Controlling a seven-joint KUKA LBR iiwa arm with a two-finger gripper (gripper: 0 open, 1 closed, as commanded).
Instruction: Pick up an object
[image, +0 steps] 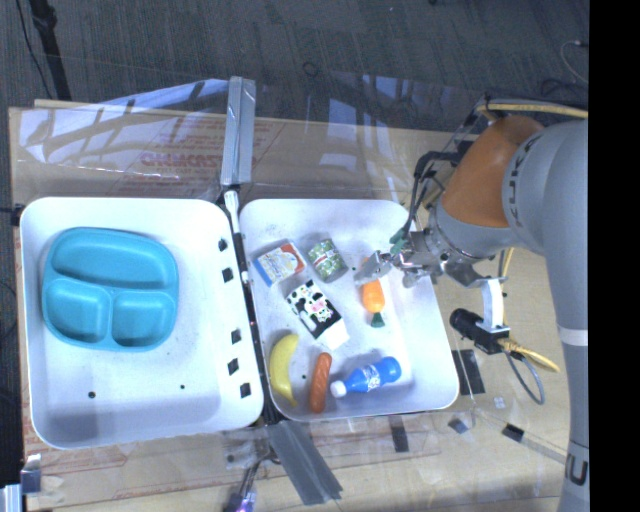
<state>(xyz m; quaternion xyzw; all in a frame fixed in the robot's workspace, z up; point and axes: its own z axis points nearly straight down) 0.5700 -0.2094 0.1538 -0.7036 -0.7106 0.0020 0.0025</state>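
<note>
My gripper hovers over the right side of the right bin, just above and slightly right of an orange carrot. Its fingers stand open with nothing between them. Other objects in this bin are a small blue and orange carton, a green can, a black and white patterned box, a yellow banana, a reddish sausage and a blue bottle lying on its side.
The left bin holds a blue divided tray in its upper left part. A metal divider runs between the bins. The arm's grey body and orange band lean over the right bin's right rim.
</note>
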